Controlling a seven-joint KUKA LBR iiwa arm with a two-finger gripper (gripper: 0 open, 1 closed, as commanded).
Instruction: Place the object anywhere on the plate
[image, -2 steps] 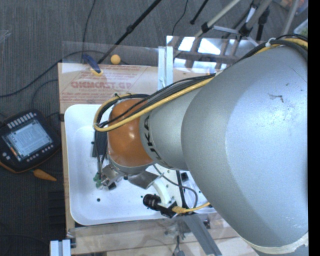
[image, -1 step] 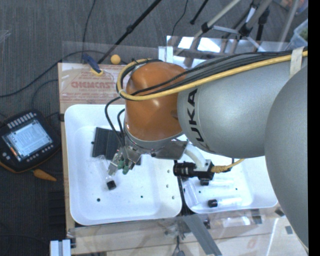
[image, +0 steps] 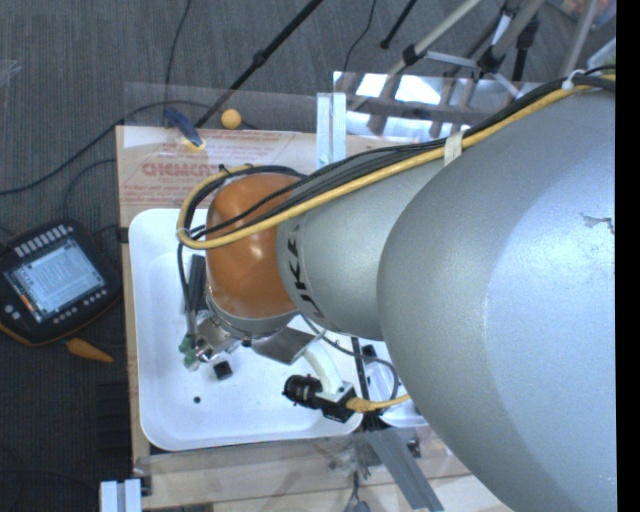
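Observation:
My arm reaches far over the left bin (image: 160, 300), its orange band (image: 245, 250) above the wrist. The gripper (image: 200, 352) hangs low over the left part of that bin's floor. A small black block (image: 222, 370) lies on the white floor just right of and below the gripper tip, apart from it as far as I can tell. A curved white rim (image: 380, 385), possibly the plate, peeks out under the arm at the seam to the right bin; most of it is hidden.
A tiny dark speck (image: 197, 401) lies on the bin floor near the front wall. A black connector with a yellow cable (image: 315, 393) dangles over the bin's front right corner. The arm's grey body (image: 500, 300) covers the right bin. A teach pendant (image: 50, 280) lies left of the bench.

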